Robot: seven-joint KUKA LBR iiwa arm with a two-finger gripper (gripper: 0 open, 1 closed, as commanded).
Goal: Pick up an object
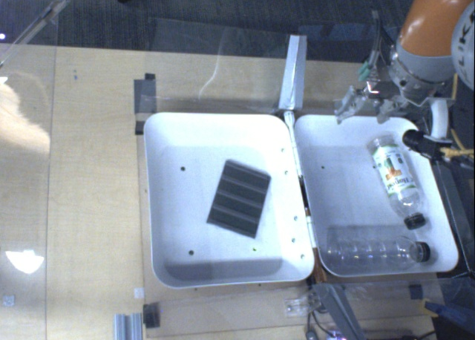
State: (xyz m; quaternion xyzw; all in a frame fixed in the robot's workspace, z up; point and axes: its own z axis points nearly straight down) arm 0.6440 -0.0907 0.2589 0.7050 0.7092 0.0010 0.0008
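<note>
Ribbed dark slab (238, 198) (flat, rectangular) lies in glossy left bin (167, 182).

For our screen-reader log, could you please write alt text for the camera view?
The gripper hovers over the right bin's far edge, above two clear bottles. A dark ribbed slab lies in the left bin.
</note>
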